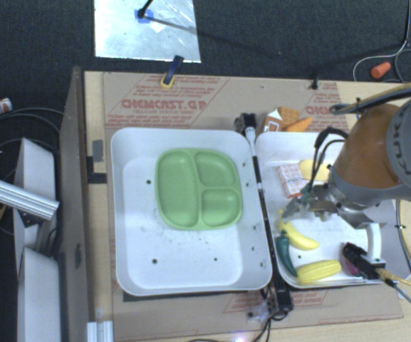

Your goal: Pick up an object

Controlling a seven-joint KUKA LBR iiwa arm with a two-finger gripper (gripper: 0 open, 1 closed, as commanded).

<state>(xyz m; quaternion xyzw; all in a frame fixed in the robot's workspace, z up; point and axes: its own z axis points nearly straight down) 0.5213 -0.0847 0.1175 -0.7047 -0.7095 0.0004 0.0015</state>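
Note:
The right white bin holds several toy foods. A yellow banana lies near its left wall, with a green pepper-like piece beside it. A yellow corn cob and a dark purple piece lie along the front edge. A pink-and-white packet and a pale yellow item lie farther back. My gripper hangs low over the bin's middle, just above and behind the banana. The grey and orange arm hides the bin's right half.
The left white bin bears a green divided plate. An orange carrot-like toy and a small box lie on the cardboard behind the right bin. Cables trail at the right.

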